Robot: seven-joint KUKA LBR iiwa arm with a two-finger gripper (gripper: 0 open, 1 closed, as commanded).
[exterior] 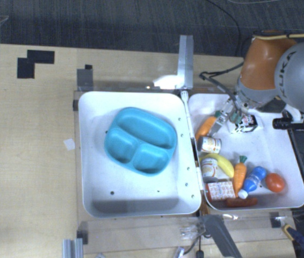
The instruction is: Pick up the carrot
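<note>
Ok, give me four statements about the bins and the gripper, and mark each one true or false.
1. The blue tray lies in the left bin. True.
2. The banana lies in the left bin. False: it lies in the right bin.
3. The gripper is over the right bin, beside a carrot. True.
4. The tray holds the tomato. False: the tomato lies in the right bin.
</note>
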